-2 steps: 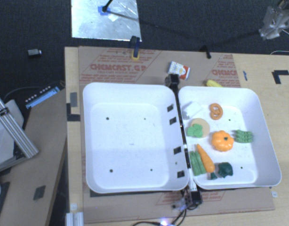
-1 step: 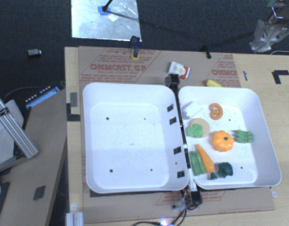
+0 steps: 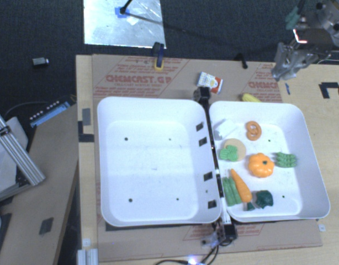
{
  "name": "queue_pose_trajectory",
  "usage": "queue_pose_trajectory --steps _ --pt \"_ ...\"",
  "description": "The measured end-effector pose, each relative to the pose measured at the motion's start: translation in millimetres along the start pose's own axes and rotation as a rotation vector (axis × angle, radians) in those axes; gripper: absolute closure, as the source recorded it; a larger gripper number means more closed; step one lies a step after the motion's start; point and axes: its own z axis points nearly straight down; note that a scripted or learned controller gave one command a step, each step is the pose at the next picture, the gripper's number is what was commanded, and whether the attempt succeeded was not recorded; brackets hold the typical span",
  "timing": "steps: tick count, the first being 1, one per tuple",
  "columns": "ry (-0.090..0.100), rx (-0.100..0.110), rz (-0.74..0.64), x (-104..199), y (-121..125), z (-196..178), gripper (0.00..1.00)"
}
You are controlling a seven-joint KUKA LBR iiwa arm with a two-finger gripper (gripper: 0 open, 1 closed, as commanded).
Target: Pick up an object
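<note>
Pumpkin (image 3: pixel 260 165), a small orange toy, is taken here as the likeliest pick, and it is seen near the middle of the right bin (image 3: pixel 307 148). It is judged to be light, stiff and smooth, so a slip off its rounded sides is to be feared; a hold across its widest part, from above, is advised. Around the pumpkin are found a pretzel (image 3: pixel 253 130) beyond it, a green piece (image 3: pixel 285 159) just beside it toward the bin's outer wall, broccoli (image 3: pixel 229 153) toward the divider, and a carrot (image 3: pixel 241 186) on the nearer side. The gripper (image 3: pixel 285 68) is seen well apart from the pumpkin, past the bin's far rim and high above the bench. Nothing is seen held by it; how far it is opened cannot be told.
</note>
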Motion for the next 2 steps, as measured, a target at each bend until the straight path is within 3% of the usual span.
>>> queue_pose_trajectory --steps 1,2 --pt "0.002 0.002 -0.009 115.8 -48.7 0.6 1.0" --pt "-0.003 -0.001 0.013 63.3 2.9 1.1 1.0"
